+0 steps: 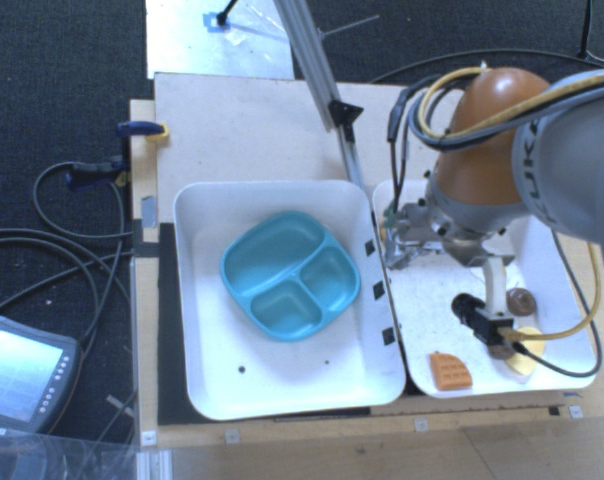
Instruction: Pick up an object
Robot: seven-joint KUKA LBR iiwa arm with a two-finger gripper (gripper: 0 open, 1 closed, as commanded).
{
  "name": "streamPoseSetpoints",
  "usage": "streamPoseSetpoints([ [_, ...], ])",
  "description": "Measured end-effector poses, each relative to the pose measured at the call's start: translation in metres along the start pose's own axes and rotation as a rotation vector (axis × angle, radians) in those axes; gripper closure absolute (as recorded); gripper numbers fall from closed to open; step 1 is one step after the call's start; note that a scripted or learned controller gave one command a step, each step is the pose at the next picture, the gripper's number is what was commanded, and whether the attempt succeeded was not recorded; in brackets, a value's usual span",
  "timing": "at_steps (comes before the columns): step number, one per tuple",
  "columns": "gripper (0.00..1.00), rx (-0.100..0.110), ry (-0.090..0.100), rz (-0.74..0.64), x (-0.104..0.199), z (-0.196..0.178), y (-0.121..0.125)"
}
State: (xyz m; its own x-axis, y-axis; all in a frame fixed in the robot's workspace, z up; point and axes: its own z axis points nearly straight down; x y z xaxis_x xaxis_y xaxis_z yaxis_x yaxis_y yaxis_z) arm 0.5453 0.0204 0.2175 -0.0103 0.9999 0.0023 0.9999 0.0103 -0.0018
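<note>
Orange waffle-like piece [449, 371] is seen lying flat at the near edge of the right bin [557, 268], close to its near-left corner. Yellow item [520, 360] is seen just beside it toward the near-right corner, partly covered by a black fitting on a cable. Small brown round object [522, 301] is placed a little farther back, near the right wall. Left bin [197, 268] carries a blue divided plate [290, 275], set at a tilt near its middle.

Gripper [410, 243] is held low over the far-left part of the right bin, hard against the wall shared by the two bins, under the grey wrist and its orange band. Whether the jaws are spread or pressed together cannot be told; they are masked by the wrist body and cables. Nothing is seen pinched.

Step in hand is judged as approach, no pick made yet. The three small objects are all well apart from the gripper, toward the near side of the right bin. For a good pick, the gripper should be carried to the near side and centred over one item before descent. The orange piece is judged the easiest: flat, free on all sides but close to the bin rim, so the jaws should be turned to clear that wall. The yellow item is judged risky, being crowded by the cable fitting.
</note>
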Motion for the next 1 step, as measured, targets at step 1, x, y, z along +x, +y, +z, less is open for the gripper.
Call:
streamPoseSetpoints([
  [1, 1.0, -0.001, 0.001, -0.001, 0.0486, -0.0135, -0.0267],
])
